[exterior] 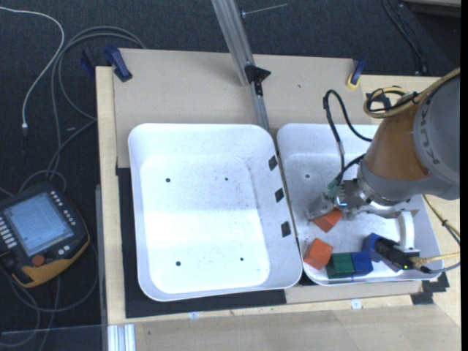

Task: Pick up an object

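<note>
Lying just beside the tool (pixel 338 202): orange block (pixel 327 221), right bin (pixel 296 143).

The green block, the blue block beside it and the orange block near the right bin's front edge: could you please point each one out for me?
green block (pixel 340 265): camera view, its top face.
blue block (pixel 361 262): camera view, its top face.
orange block (pixel 318 253): camera view, middle of its top face.
</note>
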### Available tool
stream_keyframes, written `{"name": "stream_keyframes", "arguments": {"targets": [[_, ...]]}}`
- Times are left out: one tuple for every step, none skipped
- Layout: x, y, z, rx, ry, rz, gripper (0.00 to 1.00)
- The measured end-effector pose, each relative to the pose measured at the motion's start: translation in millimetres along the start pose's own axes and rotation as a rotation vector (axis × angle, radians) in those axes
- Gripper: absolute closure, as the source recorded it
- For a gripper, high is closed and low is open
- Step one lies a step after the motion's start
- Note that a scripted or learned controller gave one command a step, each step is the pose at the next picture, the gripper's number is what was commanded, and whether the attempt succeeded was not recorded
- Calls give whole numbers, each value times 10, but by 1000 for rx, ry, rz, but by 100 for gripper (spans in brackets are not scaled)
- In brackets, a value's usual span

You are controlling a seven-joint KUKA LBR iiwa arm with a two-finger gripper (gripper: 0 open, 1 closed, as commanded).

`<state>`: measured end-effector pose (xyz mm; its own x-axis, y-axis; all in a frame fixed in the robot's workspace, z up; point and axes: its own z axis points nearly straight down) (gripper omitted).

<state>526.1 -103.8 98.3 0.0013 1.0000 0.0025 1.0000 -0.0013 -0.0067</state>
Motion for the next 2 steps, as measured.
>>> {"name": "stream_keyframes", "arguments": {"targets": [[12,21,-116,-6,0,-2,100],[1132,35,-1044,-14,2,-12,100]]}}
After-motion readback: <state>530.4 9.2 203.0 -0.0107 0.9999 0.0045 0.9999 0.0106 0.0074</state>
